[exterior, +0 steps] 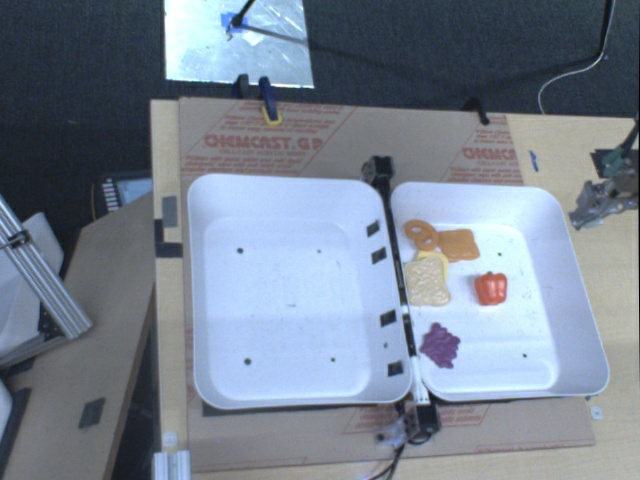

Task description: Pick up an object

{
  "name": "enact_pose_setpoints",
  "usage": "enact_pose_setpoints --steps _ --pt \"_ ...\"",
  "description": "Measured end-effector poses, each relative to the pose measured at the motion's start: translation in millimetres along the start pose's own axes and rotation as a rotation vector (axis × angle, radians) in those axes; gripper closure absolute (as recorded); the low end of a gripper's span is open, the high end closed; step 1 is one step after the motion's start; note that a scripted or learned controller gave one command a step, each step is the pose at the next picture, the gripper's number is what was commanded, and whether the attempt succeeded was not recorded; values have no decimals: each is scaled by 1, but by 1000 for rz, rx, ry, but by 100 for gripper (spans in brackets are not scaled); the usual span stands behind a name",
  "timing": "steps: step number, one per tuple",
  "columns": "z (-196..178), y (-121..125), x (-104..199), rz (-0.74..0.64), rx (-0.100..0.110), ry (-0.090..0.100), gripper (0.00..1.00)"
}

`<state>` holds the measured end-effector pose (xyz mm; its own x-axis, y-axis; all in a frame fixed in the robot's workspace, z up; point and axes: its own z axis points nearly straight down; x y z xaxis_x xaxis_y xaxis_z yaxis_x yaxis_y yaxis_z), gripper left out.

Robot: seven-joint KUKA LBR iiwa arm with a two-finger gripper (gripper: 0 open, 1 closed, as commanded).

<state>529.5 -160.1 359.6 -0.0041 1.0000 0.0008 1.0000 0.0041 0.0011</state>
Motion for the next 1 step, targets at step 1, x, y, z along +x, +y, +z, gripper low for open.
enact_pose_setpoints --steps 1 --pt "80 -44 -22 4 2 0 100"
